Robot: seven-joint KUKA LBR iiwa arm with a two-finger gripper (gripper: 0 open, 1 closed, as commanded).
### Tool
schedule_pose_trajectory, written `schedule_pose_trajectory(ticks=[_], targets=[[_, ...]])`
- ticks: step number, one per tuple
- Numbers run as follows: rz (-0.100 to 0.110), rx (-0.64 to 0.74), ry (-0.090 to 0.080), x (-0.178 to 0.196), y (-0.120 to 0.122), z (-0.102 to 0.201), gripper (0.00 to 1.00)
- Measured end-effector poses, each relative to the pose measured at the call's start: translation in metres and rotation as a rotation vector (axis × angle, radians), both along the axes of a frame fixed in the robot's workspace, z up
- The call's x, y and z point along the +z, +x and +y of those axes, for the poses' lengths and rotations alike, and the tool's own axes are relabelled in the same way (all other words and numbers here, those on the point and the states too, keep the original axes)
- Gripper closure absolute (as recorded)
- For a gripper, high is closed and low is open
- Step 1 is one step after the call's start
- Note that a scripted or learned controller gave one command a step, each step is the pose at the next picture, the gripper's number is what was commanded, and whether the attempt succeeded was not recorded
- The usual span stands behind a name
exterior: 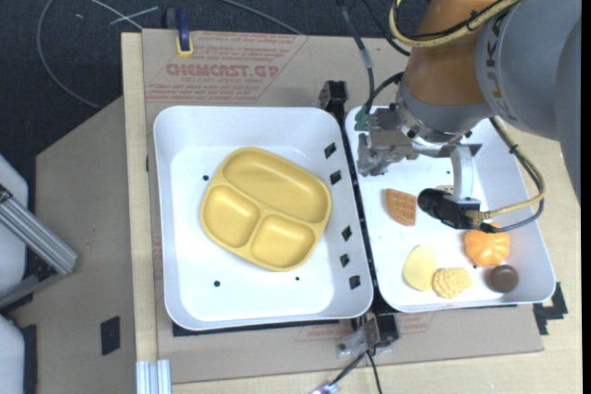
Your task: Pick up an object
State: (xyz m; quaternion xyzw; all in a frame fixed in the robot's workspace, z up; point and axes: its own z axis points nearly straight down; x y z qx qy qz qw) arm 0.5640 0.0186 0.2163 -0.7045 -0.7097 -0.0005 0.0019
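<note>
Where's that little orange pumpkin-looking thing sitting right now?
The orange pumpkin-shaped toy lies in the right bin, near its front right corner, just above a small brown ball.

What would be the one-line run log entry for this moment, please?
arm: over right bin | gripper: near bin's left wall, nothing seen held | toy foods: on bin floor | yellow tray: left bin

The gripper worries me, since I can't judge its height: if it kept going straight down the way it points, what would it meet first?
Probably bare floor of the right bin near its upper left corner. The gripper hangs there, and the nearest item, the tan wedge, lies slightly nearer the camera. Depth is unclear from this slant.
</note>
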Motion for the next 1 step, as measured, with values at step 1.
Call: schedule_pose_trajectory(ticks=[1], targets=[[-0.001, -0.002, -0.002, -0.006, 0.0014, 0.0504, 1.0]])
